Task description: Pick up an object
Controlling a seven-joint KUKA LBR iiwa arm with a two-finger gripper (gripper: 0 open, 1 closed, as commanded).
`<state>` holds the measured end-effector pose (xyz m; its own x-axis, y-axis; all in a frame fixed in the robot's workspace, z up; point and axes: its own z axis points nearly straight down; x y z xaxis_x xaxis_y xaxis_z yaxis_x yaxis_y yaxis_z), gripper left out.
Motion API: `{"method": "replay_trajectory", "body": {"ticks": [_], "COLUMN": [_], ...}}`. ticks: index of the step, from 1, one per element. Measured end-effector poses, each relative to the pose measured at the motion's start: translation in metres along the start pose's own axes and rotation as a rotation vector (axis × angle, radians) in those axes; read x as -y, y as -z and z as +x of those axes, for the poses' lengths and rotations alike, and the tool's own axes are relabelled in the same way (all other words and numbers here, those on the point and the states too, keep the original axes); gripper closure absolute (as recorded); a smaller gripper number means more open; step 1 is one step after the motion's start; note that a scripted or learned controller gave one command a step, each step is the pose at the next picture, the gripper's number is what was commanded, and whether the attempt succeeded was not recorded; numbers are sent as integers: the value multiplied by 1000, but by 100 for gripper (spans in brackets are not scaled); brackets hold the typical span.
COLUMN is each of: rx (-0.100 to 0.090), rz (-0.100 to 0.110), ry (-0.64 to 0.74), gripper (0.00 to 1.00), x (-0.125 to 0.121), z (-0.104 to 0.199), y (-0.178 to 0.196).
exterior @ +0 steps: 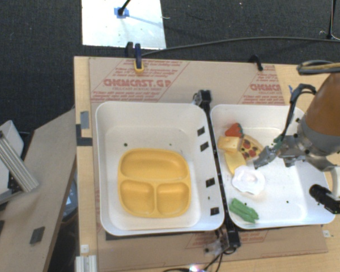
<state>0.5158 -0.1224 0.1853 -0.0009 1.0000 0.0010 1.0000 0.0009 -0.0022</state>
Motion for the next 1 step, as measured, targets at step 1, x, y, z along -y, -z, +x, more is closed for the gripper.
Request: {"method": "replay_trajectory", "body": {"ticks": [1], "rx": [0], "rz": [2], "ry": [0], "gripper": [0], "x": [8], "z": [-5], "y": [-58]}}
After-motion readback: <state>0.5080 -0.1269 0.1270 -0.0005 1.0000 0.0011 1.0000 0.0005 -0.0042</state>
